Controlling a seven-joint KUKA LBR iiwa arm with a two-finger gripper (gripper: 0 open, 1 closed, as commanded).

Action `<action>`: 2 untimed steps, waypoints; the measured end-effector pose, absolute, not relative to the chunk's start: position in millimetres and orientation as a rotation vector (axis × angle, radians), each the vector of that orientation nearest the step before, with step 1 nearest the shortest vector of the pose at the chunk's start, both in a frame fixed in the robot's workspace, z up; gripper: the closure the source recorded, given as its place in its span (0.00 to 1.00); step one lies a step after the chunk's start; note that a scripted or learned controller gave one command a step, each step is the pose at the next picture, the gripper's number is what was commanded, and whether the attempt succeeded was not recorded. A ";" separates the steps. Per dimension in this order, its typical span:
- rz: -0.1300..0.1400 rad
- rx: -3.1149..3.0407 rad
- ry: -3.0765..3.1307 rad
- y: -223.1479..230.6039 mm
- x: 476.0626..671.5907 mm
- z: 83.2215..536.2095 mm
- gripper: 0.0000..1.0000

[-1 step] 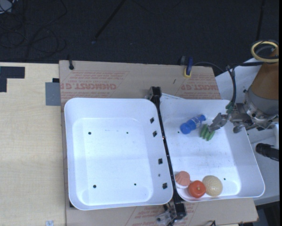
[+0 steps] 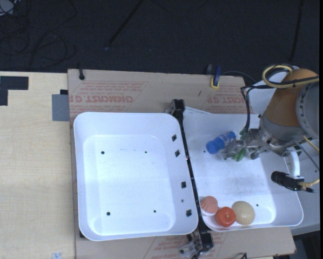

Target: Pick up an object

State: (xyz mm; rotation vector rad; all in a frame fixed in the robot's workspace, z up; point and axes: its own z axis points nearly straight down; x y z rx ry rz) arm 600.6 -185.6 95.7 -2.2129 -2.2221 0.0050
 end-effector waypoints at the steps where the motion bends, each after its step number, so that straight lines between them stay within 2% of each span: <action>1: 0.003 -2.214 -2.223 -186.3 600.7 110.7 1.00; 2: -0.010 -2.229 -2.233 -197.6 606.9 265.4 1.00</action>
